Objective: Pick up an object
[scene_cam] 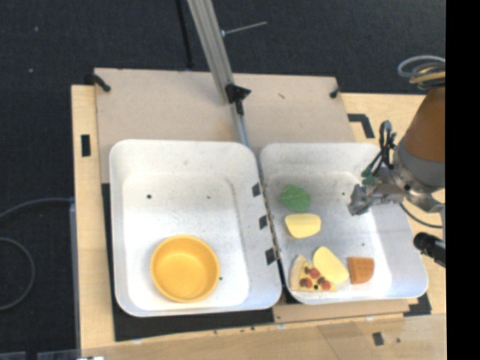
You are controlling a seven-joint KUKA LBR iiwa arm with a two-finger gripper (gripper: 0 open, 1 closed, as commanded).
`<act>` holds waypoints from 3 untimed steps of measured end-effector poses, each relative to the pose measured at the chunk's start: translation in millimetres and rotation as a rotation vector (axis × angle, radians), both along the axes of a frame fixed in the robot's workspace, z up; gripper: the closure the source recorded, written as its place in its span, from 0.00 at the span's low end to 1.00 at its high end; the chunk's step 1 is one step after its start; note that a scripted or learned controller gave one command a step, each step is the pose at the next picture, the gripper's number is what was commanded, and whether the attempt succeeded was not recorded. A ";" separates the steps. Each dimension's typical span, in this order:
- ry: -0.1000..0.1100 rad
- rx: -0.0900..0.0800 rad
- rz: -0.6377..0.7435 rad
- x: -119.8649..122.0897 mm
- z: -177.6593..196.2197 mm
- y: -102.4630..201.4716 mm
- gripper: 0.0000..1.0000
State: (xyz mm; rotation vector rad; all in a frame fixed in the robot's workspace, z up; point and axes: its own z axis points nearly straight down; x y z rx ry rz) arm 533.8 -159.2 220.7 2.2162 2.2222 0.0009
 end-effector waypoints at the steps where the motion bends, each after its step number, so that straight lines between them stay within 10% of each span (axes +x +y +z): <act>1: -0.004 0.000 0.001 1.6 43.4 0.2 1.00; 3: 0.000 0.003 0.005 40.4 37.9 95.6 1.00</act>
